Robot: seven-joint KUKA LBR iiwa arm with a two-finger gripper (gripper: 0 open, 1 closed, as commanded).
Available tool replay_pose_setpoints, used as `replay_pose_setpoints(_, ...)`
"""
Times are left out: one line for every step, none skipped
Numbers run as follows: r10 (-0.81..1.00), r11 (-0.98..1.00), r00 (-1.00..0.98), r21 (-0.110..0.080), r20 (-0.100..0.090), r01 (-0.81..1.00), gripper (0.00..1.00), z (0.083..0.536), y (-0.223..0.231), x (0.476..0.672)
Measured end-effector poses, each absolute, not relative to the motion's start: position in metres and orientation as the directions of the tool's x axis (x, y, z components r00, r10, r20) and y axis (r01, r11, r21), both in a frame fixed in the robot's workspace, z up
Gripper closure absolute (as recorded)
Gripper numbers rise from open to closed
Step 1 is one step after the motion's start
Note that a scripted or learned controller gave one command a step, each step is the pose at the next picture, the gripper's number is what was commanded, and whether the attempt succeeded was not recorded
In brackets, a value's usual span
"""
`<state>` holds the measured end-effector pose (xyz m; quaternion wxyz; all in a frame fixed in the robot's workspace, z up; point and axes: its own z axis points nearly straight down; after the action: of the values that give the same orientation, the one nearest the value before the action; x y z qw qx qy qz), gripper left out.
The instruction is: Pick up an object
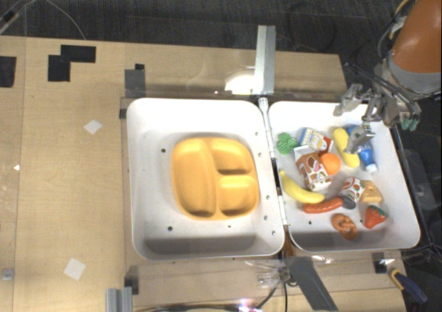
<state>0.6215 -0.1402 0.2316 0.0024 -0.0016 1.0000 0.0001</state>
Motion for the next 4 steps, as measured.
replay_pose_setpoints(0.15, 0.989, -0.989, -0.001, -0.016, 0.15, 0.0, 0.124, -0.133, 0.636)
replay_pose_setpoints(0.472, 0.882, -0.881, 0.013, -0.038, 0.472, 0.0, 0.116, -0.137, 0.65)
replay_pose_setpoints(0.698, 0.716, -0.716, 0.011, 0.004, 0.698, 0.0, 0.108, -0.146, 0.669)
replay_pose_setpoints(0.836, 0.549, -0.549, 0.009, 0.005, 0.836, 0.0, 0.107, -0.139, 0.672)
